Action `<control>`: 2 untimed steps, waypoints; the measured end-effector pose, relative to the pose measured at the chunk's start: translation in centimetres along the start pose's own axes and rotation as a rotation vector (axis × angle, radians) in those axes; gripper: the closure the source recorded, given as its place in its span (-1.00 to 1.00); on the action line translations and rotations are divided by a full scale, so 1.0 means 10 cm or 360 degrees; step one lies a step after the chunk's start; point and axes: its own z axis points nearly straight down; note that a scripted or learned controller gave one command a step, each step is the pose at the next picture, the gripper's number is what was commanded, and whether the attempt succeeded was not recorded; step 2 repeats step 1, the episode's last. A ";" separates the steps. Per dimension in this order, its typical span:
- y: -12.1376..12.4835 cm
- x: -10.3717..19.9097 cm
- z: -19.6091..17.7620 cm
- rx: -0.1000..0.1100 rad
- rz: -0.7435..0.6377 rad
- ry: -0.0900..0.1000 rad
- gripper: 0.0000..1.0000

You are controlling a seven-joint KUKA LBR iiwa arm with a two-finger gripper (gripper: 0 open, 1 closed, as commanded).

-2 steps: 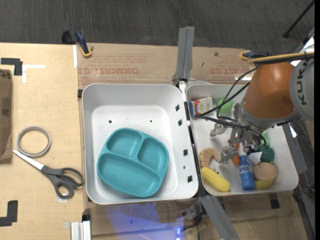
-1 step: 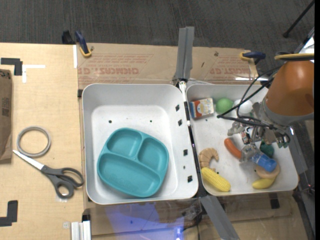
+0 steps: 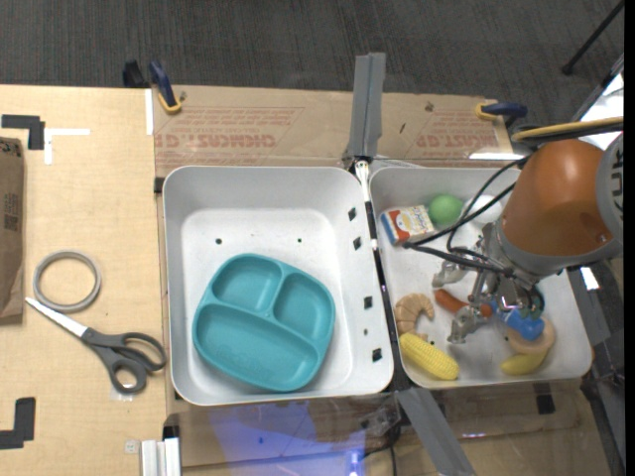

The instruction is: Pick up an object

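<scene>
The right bin (image 3: 392, 191) holds several small items. At its back are a green ball (image 3: 445, 209) and a red-and-white carton (image 3: 407, 225). A tan pastry-like piece (image 3: 415, 310) and a corn cob (image 3: 429, 356) lie on its left side. A yellow banana (image 3: 523, 363) lies at the front right. My gripper (image 3: 483, 310) is low in the middle of this bin, under the orange wrist band (image 3: 556, 206). It hangs over a red piece (image 3: 451, 300), with a blue item (image 3: 526, 323) just to its right. The wrist and cables hide what lies under the gripper.
The left bin (image 3: 189, 206) holds a teal divided plate (image 3: 263, 320). On the bench to the left lie scissors (image 3: 109, 347) and a roll of tape (image 3: 67, 280). A grey bar (image 3: 367, 107) runs back from between the bins.
</scene>
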 end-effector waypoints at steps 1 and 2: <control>0.23 0.05 0.01 0.0000 0.0049 0.0002 -1.00; 0.23 0.05 0.01 0.0000 0.0049 0.0002 -1.00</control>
